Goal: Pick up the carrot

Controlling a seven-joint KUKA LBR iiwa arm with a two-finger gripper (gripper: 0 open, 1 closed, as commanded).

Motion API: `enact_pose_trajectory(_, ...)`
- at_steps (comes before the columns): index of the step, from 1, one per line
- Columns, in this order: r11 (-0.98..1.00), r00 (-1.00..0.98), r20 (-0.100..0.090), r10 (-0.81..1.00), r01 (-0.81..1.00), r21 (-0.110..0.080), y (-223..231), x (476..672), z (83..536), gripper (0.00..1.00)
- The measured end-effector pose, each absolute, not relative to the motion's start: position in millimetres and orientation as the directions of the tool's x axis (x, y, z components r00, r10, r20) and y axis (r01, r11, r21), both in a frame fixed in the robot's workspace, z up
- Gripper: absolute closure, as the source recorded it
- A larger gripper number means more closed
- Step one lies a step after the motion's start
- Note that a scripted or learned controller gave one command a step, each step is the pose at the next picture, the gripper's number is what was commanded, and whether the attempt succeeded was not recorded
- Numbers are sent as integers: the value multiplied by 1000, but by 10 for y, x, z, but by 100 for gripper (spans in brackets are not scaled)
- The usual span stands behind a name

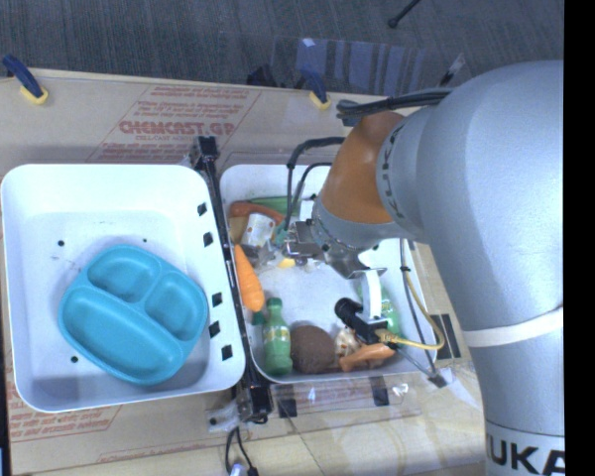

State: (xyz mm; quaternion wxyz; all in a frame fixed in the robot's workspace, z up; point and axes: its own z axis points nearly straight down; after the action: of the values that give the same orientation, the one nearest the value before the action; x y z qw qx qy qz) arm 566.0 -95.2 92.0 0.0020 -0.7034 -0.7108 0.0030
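Looming closest, the grey arm [486, 216] blocks much of the right bin [322, 380]. I see the carrot [248, 278] lying against that bin's left wall, hard to straddle. My pincer [299, 241] hovers just beside it; its opening I cannot tell.

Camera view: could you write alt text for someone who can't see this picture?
A grey robot arm with an orange band reaches over the right white bin, where a carrot lies along the left wall among a green bottle, a brown lump and other clutter. The left bin holds a blue divided tray.
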Motion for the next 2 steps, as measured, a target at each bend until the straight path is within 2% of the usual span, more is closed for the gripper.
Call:
enact_pose_trajectory(1,17,-17,0,1000,1000,-14,-951,5652,1013,100)
enact_pose_trajectory(2,-508,508,-1,861,861,-8,-400,5423,1921,100)
